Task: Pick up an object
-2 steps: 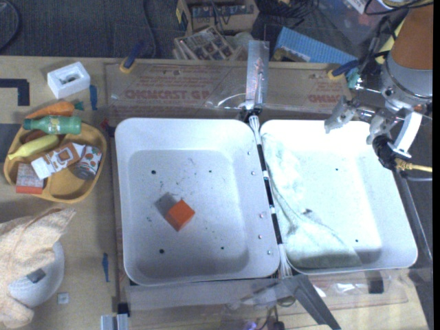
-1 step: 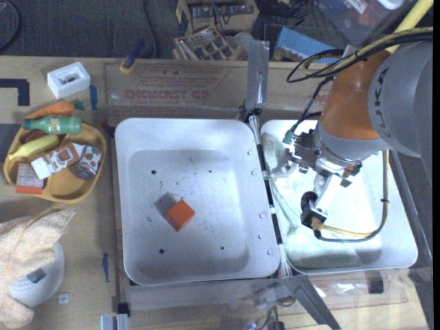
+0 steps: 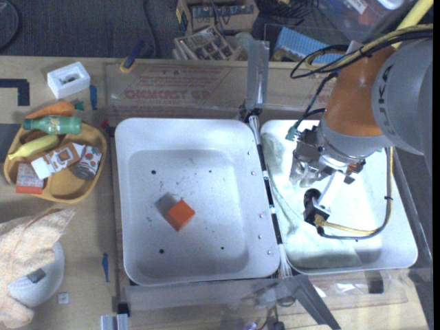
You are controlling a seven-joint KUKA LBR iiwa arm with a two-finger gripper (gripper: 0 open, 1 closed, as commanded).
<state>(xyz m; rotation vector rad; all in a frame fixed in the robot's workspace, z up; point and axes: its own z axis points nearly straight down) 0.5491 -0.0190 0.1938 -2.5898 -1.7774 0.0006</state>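
The only loose thing in either bin is an orange block (image 3: 181,214), lying flat on the floor of the left bin (image 3: 130,184), a little left of its middle and well away from the walls. Set there, it has open floor on every side, which should suit a straight drop from above.

The arm (image 3: 364,95) comes in from the right and hangs over the right bin (image 3: 402,253), not the left. Its tool (image 3: 307,172) points down near that bin's inner wall, with a cable looping off below it across the white floor. I cannot tell how the tool is set from here; the wrist and its fittings hide that end. Nothing orange shows at it, so I'd judge the block is not taken up.

The divider between the bins stands between tool and block, so the arm would need to lift and swing across to reach it.

On the desk (image 3: 82,267) to the far left sits a wooden bowl (image 3: 69,191) of toy groceries, well apart from it all.
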